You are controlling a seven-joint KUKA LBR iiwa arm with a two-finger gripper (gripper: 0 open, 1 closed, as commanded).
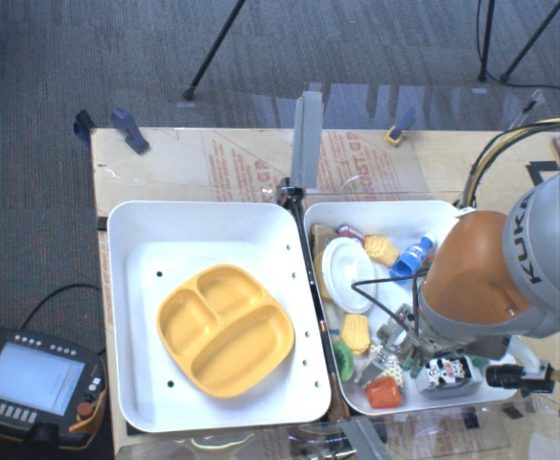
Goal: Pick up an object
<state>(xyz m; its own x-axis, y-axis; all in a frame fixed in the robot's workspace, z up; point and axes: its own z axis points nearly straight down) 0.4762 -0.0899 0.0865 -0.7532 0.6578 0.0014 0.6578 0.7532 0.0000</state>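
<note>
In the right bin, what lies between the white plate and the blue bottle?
In the camera view, a yellow waffle-like piece lies between the white plate and the blue bottle.

A grey KUKA arm (548, 247) is showing its rounded casing beside the right-hand white bin (448, 209), with dark "KUKA" lettering running down the shell. A broad, glossy orange band (472, 271) is wrapping the wrist section just over that bin. Below the band, a cluster of dull metal gripper parts (400, 348) is sitting above the bin's front half. Black and yellow cables (496, 156) are looping up behind the arm, past the bin's far corner.
</note>
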